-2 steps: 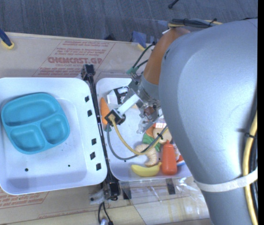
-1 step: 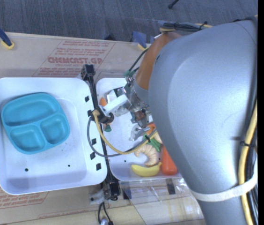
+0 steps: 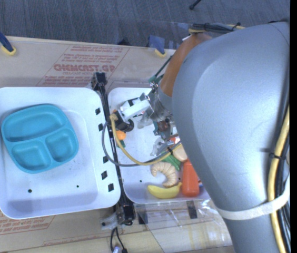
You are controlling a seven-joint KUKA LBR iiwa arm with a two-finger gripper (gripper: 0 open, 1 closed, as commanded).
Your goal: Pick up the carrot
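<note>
The carrot (image 3: 189,179), orange with a green top towards the bin's middle, lies near the front of the right bin (image 3: 138,191). It rests beside a croissant (image 3: 166,173) and a banana (image 3: 164,192). My gripper (image 3: 160,139) hangs low over the middle of the right bin, just behind and to the left of the carrot's green end. The big grey arm (image 3: 233,120) hides the bin's right half.
A blue divided plate (image 3: 39,137) sits in the left bin (image 3: 53,199). A small orange piece (image 3: 119,136) lies by the right bin's left wall, near a looping yellow cable (image 3: 130,159). Clamps hold the cardboard at the back.
</note>
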